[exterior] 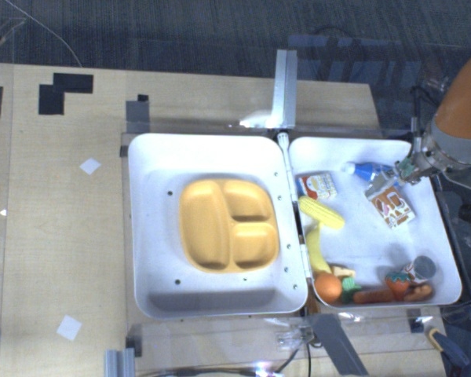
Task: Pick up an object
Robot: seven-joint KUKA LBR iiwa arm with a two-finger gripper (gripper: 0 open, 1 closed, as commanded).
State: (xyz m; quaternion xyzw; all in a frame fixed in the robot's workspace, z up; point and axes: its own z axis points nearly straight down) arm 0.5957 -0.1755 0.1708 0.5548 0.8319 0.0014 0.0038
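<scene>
Wooden bench (55, 234) bears two white bins (153, 234); pincer (410, 167) hazy, grip state perhaps unreadable.

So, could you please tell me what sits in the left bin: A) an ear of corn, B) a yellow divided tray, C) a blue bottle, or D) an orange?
B: the yellow divided tray lies alone in the left bin, while the corn, blue bottle and orange are in the right bin.
</scene>
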